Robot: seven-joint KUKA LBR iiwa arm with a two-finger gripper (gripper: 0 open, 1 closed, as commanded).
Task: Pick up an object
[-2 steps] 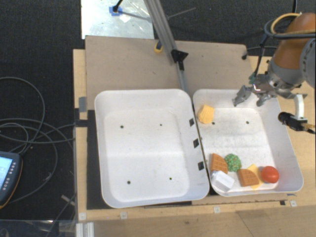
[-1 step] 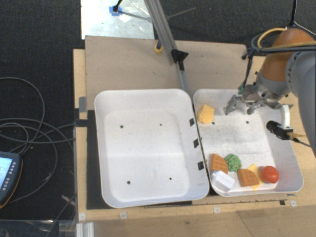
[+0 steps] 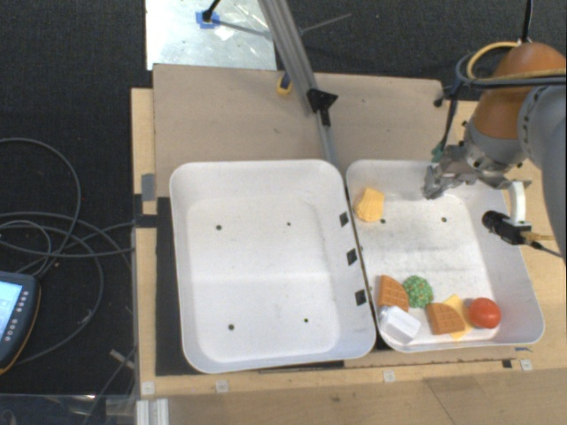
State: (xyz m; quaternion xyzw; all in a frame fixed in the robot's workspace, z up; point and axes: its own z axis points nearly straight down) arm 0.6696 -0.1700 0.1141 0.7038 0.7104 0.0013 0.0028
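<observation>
My gripper (image 3: pixel 433 186) hangs over the far right corner of the right bin (image 3: pixel 509 264), with nothing seen between its fingers. A yellow chunk (image 3: pixel 370 205) lies at the bin's far left, well to the left of the gripper. Along the near edge sit a white block (image 3: pixel 400 325), an orange waffle piece (image 3: pixel 393 292), a green ball (image 3: pixel 417 289), a second orange waffle piece (image 3: pixel 446 319), a yellow wedge (image 3: pixel 455 304) and a red ball (image 3: pixel 484 312).
The left bin (image 3: pixel 186 264) sits beside the right one, with black clips along their shared wall (image 3: pixel 351 256). A grey pole (image 3: pixel 297 51) slants across the back of the bench. Cables and a tablet (image 3: pixel 13 312) lie on the floor at left.
</observation>
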